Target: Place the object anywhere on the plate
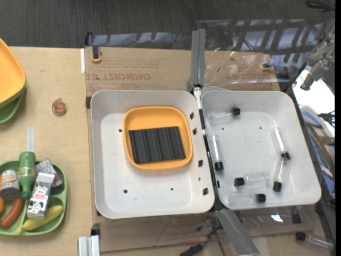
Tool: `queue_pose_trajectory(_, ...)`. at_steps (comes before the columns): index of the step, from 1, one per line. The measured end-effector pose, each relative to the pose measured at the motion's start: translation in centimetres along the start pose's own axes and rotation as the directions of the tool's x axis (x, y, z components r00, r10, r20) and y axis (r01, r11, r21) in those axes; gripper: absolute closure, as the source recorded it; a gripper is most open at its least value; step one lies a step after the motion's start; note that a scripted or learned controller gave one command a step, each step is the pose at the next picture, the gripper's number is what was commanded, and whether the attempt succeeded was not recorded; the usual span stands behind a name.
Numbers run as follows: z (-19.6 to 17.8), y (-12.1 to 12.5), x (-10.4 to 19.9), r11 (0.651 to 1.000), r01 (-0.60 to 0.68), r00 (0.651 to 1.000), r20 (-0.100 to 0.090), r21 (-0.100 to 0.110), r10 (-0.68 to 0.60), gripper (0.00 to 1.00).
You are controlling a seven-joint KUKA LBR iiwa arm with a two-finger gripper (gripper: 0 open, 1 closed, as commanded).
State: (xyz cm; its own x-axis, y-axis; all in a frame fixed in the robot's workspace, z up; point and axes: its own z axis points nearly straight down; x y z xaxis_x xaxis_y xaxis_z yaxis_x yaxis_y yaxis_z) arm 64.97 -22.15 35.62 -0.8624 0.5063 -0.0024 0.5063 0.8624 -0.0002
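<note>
An orange, rounded-square plate (156, 113) lies in the left bin (109, 185), toward its back. A dark grey ribbed rectangular object (157, 144) lies flat on the middle of the plate. Several clear tubes with black caps lie scattered in the right bin (250, 137), among them one tube (221, 113) near the back and another (279, 139) on the right side. My gripper (318, 63) is at the far upper right, outside the right bin's back corner and well away from the plate; it looks blurred.
On the wooden table to the left stand a green plate of toy food (50, 217), an orange bowl (9, 76) and a small pink disc (59, 107). Cardboard (138, 71) lies behind the bins. A grey divider bar (197, 57) rises between the bins at the back.
</note>
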Motion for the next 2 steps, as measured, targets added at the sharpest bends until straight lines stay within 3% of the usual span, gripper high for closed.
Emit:
queue_pose_trajectory(1,-1.6,-0.8,1.3,0.893,0.451,0.893,0.002,-0.002,-0.451,0.00)
queue_pose_trajectory(2,-4.1,-1.3,2.2,0.597,0.802,0.597,0.005,0.000,-0.802,0.00)
